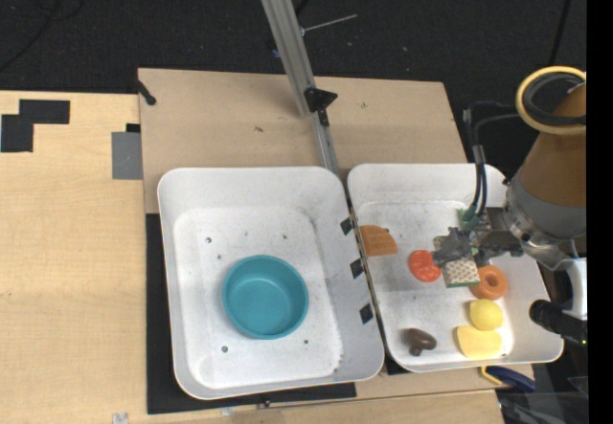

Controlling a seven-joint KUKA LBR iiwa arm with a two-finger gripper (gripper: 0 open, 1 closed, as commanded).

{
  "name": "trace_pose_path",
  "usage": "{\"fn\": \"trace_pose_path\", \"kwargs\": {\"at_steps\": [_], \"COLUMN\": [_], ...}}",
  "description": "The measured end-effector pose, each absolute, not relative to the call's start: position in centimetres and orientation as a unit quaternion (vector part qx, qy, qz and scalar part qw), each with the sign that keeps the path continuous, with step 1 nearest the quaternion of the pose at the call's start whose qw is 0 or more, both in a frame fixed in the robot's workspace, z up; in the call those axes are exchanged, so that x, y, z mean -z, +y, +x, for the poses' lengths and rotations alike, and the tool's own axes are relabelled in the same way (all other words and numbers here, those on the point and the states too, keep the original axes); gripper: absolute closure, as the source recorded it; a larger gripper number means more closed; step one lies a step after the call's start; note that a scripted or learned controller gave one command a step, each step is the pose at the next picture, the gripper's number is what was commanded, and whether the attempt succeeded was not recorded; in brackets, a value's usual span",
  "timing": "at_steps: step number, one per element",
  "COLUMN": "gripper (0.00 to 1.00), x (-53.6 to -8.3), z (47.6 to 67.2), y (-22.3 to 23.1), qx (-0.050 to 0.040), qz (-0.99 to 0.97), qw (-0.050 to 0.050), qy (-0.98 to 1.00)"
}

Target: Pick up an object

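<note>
The right bin (412, 175) holds several small objects: an orange-brown block (377, 241), a red round piece (423, 266), a white checkered piece (463, 273), an orange ring (491, 283), a yellow ball (486, 315), a yellow block (478, 342) and a brown lump (419, 342). My gripper (454, 247) reaches in from the right and hangs low over the middle of this bin. It sits just above the red piece and the checkered piece. Nothing is visibly held.
The left bin (177, 197) contains a teal bowl (265, 295). A slanted metal rail (287, 34) rises behind the bins. The raised divider (347, 221) between the two bins carries black clips. The grey and orange arm (556, 173) fills the right side.
</note>
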State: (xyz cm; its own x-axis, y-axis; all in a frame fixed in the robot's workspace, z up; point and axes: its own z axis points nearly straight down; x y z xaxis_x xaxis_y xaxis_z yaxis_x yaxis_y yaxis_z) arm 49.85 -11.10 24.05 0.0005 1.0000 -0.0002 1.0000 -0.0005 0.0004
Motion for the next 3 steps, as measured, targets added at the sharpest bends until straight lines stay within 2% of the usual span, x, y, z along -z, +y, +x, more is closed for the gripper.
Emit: {"fn": "trace_pose_path", "kwargs": {"at_steps": [3], "gripper": [1.0], "x": [-21.9], "z": [52.0], "y": [4.1], "qx": [0.0003], "qz": [0.706], "qw": [-0.001], "qy": [0.709]}}
